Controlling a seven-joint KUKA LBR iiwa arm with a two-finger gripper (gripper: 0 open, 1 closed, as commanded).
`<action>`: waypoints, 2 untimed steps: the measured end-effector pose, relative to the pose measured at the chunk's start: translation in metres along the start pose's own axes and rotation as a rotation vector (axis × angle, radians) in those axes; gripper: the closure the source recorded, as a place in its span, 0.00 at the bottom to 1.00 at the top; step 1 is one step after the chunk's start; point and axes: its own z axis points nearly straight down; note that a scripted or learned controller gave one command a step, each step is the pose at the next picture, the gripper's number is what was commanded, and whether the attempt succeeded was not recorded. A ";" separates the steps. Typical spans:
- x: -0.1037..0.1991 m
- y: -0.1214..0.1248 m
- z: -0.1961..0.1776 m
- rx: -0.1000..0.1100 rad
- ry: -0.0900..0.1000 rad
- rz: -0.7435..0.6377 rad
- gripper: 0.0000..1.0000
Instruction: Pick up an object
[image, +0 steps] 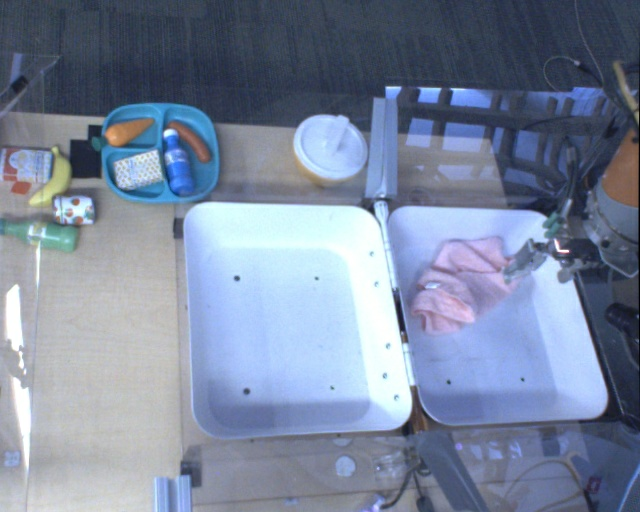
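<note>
Pink cloth (462, 284) is lying crumpled in your right bin (560, 390), toward its far left part. Your gripper (520, 262) is reaching in from the right and touching the cloth's right edge; whether it is pinching the fabric, you cannot tell from here. Your left bin (290, 400) is sitting just beside it. Beyond it, a blue divided tray (205, 150) is holding a carrot (130, 131), a blue bottle (178, 168) and other toy food.
</note>
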 end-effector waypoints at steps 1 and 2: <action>-0.029 0.035 0.124 -0.007 -0.002 -0.134 0.00; -0.013 0.064 0.130 -0.011 -0.007 -0.500 0.00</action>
